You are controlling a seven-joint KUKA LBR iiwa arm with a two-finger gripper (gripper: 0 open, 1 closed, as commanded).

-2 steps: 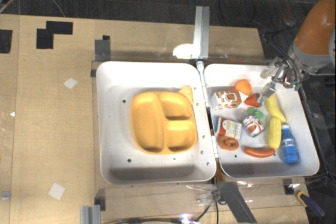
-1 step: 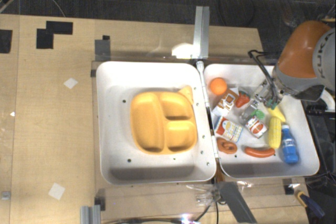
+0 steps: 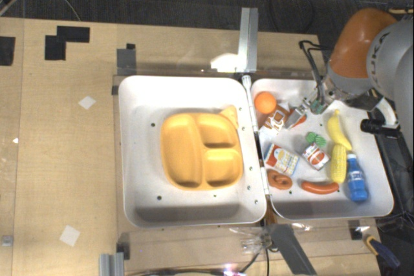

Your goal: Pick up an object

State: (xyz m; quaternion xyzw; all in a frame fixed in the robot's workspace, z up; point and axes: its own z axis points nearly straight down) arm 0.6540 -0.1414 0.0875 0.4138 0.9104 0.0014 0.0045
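Here, arm [image 3: 375, 55] over right bin [image 3: 381, 200], banana [image 3: 337, 129] beside fingers [image 3: 315, 105], their spread unclear

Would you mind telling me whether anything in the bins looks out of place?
Nothing looks spilled or damaged. The yellow tray sits flat in the left bin; the toy foods lie jumbled in the right bin.

The arm [image 3: 388, 55] is rounded grey metal with a glossy orange band, black cables [image 3: 312, 58] looping beside it, and a small tool [image 3: 317, 103] with green markings.

Yellow tray [image 3: 199, 150] in left bin [image 3: 132, 139]
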